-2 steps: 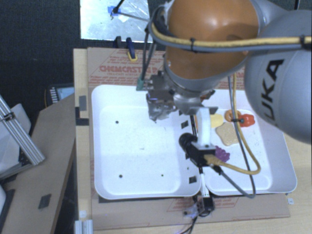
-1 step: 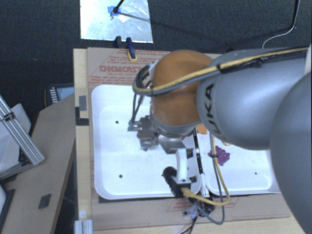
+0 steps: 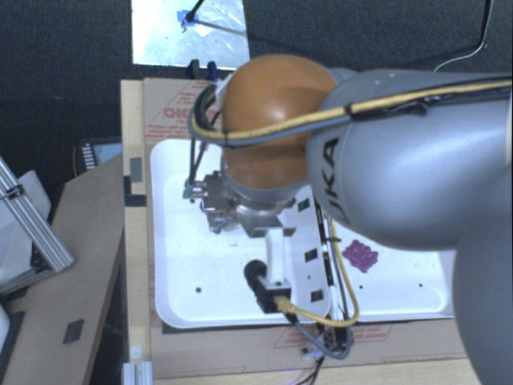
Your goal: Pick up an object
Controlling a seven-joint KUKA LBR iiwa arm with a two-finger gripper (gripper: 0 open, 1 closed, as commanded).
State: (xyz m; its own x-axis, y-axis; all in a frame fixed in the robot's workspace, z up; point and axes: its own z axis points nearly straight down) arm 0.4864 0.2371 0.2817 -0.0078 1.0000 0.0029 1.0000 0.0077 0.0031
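Grey arm [image 3: 417,159] with an orange band reaches over the shallow white bin [image 3: 180,255].
Its two-finger gripper [image 3: 215,207] sits over the bin's left half; whether it is spread or closed I cannot tell. The small knobbly purple piece [image 3: 360,256] lies on the bin floor, well apart to the right.

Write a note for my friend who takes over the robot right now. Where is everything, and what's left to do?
Gripper: low over the left half of the white bin; open or shut can't be told from this view.
Purple object: lying on the bin floor, on the far side of the arm from the gripper, apart from it.
Done: nothing looks picked up yet.
Left: move to an object, grab it and lift it.
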